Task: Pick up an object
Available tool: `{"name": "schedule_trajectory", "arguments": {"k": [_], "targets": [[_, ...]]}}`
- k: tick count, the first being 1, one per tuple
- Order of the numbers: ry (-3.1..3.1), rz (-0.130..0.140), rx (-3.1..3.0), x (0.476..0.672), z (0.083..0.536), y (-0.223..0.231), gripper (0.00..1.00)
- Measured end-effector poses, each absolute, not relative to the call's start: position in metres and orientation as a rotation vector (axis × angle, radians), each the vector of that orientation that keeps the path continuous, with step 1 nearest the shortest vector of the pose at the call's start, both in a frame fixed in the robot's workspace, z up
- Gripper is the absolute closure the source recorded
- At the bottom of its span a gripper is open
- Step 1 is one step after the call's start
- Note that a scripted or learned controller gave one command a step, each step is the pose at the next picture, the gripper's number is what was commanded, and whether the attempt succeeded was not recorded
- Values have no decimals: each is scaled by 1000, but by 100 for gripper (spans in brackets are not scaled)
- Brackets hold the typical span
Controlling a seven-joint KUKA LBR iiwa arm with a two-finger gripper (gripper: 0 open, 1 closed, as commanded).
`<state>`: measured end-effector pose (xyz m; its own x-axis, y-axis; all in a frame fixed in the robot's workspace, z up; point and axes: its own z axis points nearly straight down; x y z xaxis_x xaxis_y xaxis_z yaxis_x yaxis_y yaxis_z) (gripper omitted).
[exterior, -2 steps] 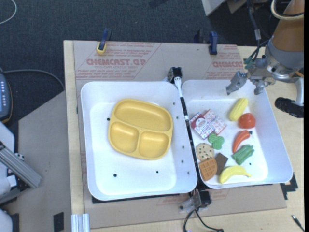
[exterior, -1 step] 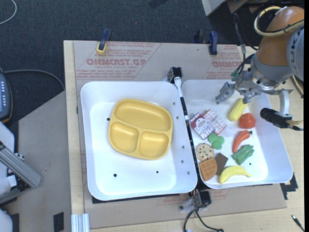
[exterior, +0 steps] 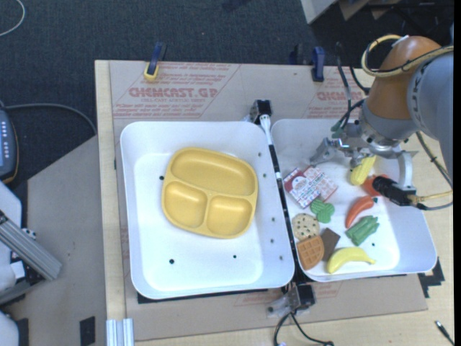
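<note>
**Over the right bin: arm parked above the toy food pile**

Over on the right side of the camera view, the arm (exterior: 403,85) reaches in and hangs above the back half of the right bin (exterior: 414,254). The gripper (exterior: 360,150) sits low by a small yellow piece (exterior: 362,170), maybe a corn or lemon toy, so my guess is that's the pick target. I honestly cannot tell how the gripper is set, and nothing is visibly held.

All the loose stuff is crowded into that right bin, which makes sense as the source side: a printed red-and-white packet (exterior: 310,184), a green broccoli-ish lump (exterior: 323,211), a cookie (exterior: 305,226), a waffle (exterior: 310,251), a brown chocolate square (exterior: 330,241), a banana (exterior: 348,259), a carrot (exterior: 359,209) and a green pod (exterior: 362,228). They touch or overlap near the front, so grabbing one cleanly there looks tricky.

The left bin (exterior: 140,193) has a yellow divided plate (exterior: 209,192) lying flat in the middle, well apart from the pile. The bench (exterior: 108,121) is a board clamped at the back edge, presumably so the bins can't slide.
</note>
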<state>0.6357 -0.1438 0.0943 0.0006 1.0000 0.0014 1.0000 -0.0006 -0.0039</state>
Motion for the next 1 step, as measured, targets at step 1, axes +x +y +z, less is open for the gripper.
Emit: {"name": "schedule_trajectory", "arguments": {"k": [1], "targets": [[-2223,-4,-2221,638,90,-144,0]]}}
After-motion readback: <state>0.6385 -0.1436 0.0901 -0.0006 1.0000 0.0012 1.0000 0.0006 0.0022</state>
